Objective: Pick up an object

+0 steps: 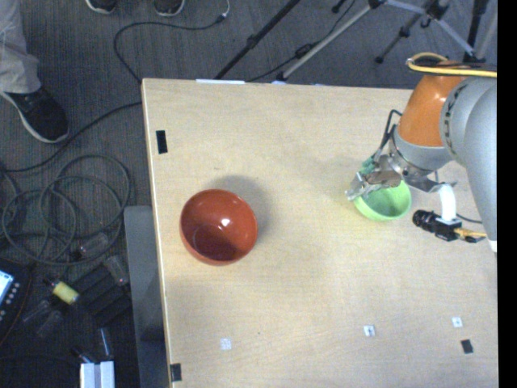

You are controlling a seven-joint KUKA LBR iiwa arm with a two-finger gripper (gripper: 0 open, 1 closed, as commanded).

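At the bench's right side, a green bowl (385, 203) is overlapped by the gripper (371, 183); its grip cannot be told. Light, stiff, slippery plastic is judged; the rim is best pinched.

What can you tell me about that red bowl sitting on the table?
The red bowl is round, glossy and deep red-orange, probably plastic or glazed ceramic. It stands upright, open side up, with light glinting off its inner wall. It sits alone on the left part of the pale wooden tabletop, casting a soft shadow, and nothing else touches it.
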